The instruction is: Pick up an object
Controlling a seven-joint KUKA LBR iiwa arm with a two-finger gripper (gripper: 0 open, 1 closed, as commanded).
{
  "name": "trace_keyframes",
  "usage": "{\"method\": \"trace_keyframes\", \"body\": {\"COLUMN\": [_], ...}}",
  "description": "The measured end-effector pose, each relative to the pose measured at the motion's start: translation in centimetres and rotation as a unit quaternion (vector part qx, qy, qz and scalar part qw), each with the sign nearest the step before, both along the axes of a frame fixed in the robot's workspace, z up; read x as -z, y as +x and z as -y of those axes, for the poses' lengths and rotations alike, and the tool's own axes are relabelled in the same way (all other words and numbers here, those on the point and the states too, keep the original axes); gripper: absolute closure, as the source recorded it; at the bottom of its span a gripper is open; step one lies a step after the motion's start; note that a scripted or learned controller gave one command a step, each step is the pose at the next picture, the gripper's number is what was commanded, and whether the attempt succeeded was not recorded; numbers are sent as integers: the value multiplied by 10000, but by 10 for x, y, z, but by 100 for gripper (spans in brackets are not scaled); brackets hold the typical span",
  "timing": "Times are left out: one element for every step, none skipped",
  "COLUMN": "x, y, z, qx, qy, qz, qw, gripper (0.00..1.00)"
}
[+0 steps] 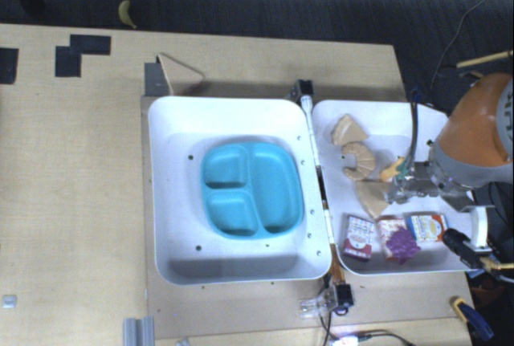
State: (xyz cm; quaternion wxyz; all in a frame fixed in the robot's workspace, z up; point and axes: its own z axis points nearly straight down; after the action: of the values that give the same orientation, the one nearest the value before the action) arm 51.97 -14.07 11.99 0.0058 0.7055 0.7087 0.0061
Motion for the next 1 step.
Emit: {"method": "trace_keyframes", "body": {"x": [0], "y": [0], "z": [0], "qx": [-2], "qy": [0], "qz": [-1], "qw": [10000], "gripper": [0]}}
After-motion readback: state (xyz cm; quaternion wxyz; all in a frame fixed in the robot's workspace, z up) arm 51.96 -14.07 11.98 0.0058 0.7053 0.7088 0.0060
